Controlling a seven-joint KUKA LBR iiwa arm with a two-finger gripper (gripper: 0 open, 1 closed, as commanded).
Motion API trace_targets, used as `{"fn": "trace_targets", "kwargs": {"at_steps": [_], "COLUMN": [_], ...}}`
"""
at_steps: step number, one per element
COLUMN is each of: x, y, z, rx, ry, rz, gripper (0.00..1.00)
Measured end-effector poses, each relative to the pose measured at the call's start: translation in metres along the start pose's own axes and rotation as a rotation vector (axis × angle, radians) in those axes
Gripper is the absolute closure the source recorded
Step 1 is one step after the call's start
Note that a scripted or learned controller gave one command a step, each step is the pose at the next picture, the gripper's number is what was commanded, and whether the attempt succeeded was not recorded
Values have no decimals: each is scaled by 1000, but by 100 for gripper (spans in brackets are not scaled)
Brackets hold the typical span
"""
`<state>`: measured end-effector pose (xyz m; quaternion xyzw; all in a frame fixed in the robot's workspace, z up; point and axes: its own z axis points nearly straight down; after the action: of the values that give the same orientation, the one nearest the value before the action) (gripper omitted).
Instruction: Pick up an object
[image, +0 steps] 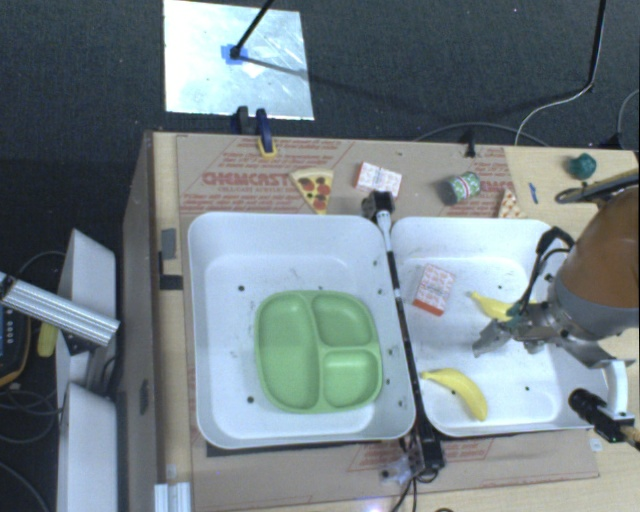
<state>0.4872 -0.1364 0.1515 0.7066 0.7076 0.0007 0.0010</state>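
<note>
The grey claw (497, 338) hangs low in the right white bin (470, 415) beside the upper yellow banana (489, 303), apparently positioned to grasp it, though its spread cannot be told.

Feed bright enough, even overhead light, slight cool cast. I see white bins (300, 240) near washed out, wall detail thin. Strong glare on shiny sheet (238, 60) far above-left of tool (490, 340), surface blown pale blue-white. Floor (80, 90) around tabletop (250, 170) dark, grainy. Shadows soft: faint one under green tray (318, 352) left of tool, short one beneath banana (458, 388) just below tool. Overall soft, low resolution; printed text on tabletop barely legible. Arm (600, 270) right of tool blurred, edges smeared.
</note>
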Motion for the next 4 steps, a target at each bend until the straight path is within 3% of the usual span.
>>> {"fn": "trace_targets", "kwargs": {"at_steps": [1, 2, 3, 4], "x": [28, 54, 47, 47], "y": [52, 86, 126, 126], "z": [55, 67, 67, 56], "rx": [2, 1, 0, -1], "ry": [1, 1, 0, -1], "rz": [-2, -3, -3, -8], "gripper": [0, 0, 0, 100]}}
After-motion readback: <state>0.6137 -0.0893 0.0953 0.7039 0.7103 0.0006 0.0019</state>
